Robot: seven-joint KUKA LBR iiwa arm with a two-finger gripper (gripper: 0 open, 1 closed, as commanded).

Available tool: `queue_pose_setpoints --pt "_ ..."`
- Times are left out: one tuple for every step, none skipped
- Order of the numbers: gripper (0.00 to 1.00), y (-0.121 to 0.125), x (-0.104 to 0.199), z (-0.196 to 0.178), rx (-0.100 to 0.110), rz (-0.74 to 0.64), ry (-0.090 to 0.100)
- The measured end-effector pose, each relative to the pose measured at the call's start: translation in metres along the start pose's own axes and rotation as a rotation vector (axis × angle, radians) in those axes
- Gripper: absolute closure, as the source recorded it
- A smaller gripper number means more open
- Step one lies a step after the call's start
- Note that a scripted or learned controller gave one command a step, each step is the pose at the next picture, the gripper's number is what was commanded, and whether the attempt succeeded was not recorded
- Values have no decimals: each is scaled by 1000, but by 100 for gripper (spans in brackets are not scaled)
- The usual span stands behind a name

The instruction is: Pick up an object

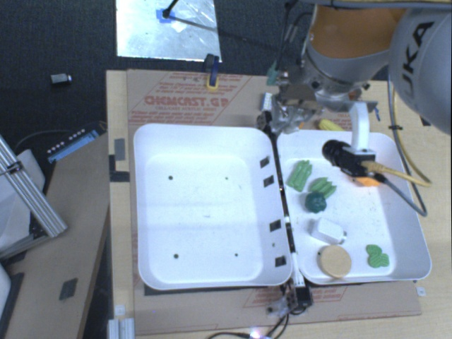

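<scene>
The right bin (417, 249) holds several small objects. A ridged light-green piece (299, 175) lies next to a second green piece (323, 186), with a dark teal lump (316, 203) just below them. Toward the front are a white block (329, 229), a tan disc (334, 261) and a small green piece (378, 257). A yellow object (328, 126) shows at the bin's back edge and an orange one (366, 181) peeks out mid-right. My gripper (288, 121) hangs over the back-left corner of this bin, above the divide between the bins, apart from the objects.
The left bin (145, 189) sits beside the right one on a cardboard sheet (183, 97). A black cylinder (344, 157) with a white bracket and cables hangs from the arm over the right bin's back. A shiny metal plate (166, 20) lies behind the bins.
</scene>
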State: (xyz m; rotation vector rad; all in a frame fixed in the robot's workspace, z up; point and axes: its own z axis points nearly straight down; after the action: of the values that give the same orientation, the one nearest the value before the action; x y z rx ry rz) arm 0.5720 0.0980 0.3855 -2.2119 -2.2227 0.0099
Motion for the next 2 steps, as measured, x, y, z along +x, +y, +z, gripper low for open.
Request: queue_pose_setpoints --pt "100 75 -5 -17 -16 3 0" --pt "100 3 30 84 4 -2 0"
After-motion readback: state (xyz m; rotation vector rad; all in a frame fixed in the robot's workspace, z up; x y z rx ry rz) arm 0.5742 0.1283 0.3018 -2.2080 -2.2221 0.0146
